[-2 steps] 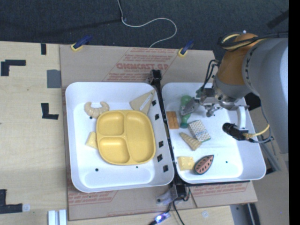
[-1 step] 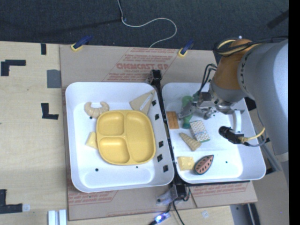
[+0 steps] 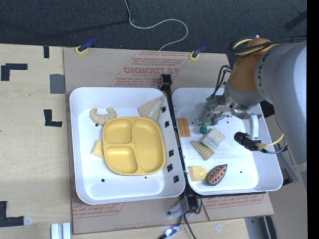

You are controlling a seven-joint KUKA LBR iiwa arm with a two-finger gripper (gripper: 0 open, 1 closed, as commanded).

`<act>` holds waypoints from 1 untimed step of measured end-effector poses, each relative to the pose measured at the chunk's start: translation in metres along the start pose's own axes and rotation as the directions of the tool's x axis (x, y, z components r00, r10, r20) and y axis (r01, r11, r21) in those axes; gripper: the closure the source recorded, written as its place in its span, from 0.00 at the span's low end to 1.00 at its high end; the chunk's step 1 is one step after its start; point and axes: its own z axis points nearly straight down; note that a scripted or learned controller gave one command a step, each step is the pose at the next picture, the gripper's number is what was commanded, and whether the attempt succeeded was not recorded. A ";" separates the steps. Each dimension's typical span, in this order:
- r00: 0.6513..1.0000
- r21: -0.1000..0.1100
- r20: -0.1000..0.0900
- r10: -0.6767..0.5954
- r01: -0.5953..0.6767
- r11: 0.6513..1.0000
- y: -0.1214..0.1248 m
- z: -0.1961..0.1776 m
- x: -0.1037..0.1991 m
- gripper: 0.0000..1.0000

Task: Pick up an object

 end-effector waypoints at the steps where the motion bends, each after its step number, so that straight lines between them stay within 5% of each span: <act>1: 1.000 -0.004 -0.001 0.002 -0.002 1.000 -0.003 -0.050 -0.008 1.00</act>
